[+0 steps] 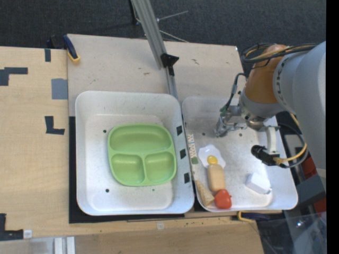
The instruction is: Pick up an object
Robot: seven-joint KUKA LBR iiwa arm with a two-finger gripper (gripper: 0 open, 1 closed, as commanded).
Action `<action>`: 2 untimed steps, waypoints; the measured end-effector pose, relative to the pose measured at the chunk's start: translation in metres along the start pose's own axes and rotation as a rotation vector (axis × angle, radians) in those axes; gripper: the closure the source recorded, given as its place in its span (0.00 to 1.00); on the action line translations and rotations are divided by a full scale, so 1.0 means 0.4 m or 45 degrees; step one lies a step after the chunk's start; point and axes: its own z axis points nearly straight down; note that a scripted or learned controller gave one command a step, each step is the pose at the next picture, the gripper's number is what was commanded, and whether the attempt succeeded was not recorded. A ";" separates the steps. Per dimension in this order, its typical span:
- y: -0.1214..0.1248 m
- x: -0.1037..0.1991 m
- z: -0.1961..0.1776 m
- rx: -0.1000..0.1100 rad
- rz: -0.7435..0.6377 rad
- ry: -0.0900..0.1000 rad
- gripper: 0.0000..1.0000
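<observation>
Dark carpet floor (pixel 63 7) across far side. Pale wood bench (pixel 32 157) on left w/ black + grey tape marks. Plain board (pixel 122 70) under the bins. Slanted metal post (pixel 151 28) rises at far centre. Blue-yellow clamp (pixel 71 47) at board's far-left corner.

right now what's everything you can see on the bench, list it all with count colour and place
bins: 2, white, side by side
divided plate: 1, green, in left bin
fried egg toy: 1, white and yellow, right bin, middle
bread roll toy: 1, tan, just below the egg
tomato toy: 1, red, right bin's near edge
cone-shaped toy: 1, tan, beside the tomato
block: 1, white, right bin's near right corner
clamp: 1, blue and yellow, bench's far left
arm: 1, grey, orange band, from right
gripper: 1, over right bin's far part
</observation>
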 end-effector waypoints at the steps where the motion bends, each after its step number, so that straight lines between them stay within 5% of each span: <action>1: -0.004 0.014 -0.155 -0.009 0.002 -0.001 1.00; 2: 0.022 0.005 -0.286 -0.009 0.003 -0.002 1.00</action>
